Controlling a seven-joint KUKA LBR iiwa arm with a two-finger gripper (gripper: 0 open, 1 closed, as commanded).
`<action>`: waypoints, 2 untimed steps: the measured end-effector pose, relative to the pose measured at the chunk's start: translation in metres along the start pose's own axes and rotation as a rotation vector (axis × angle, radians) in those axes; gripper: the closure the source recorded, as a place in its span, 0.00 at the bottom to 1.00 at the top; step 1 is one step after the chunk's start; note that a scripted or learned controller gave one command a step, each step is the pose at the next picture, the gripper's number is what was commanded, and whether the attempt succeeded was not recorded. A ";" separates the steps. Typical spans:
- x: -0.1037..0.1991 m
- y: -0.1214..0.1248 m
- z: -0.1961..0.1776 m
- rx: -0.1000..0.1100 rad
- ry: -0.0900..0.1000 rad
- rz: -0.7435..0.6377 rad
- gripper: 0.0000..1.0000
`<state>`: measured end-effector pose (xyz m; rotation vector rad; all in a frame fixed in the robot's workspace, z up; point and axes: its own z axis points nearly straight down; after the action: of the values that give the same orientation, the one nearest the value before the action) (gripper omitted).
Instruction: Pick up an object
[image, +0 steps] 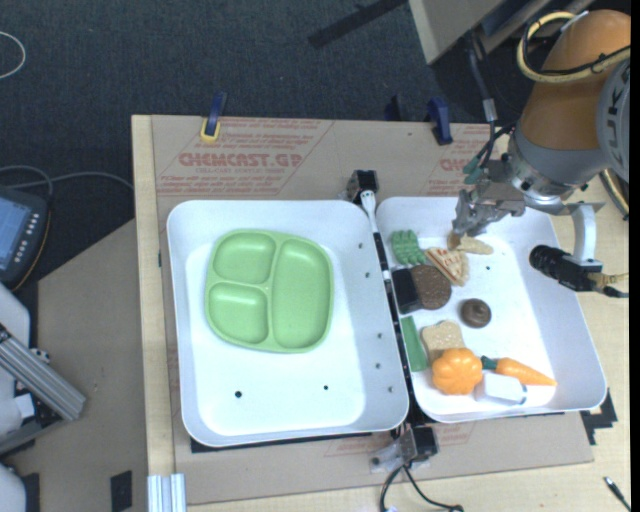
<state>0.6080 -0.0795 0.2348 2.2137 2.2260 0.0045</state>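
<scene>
Over the right bin (560, 330), I see my claw (470, 228) poised directly above a pale wedge-shaped piece (474, 245) at the bin's far end, its long axis running left to right, though I cannot tell how the claw is set.

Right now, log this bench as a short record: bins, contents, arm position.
left bin: holds a green divided plate with three compartments
right bin: holds toy food, gathered toward its left side
items in right bin: orange pumpkin, carrot, bread slice, dark round cookie, green ridged piece, sandwich wedge
arm: reaches in from the right, gripper low over the right bin's far end
nearest item to gripper: a pale piece just under it
held object: cannot tell
</scene>
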 end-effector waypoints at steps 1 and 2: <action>-0.011 -0.008 0.017 0.007 0.000 0.007 1.00; -0.011 -0.008 0.005 0.000 -0.001 0.005 1.00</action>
<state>0.6000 -0.0903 0.2302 2.2188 2.2195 0.0032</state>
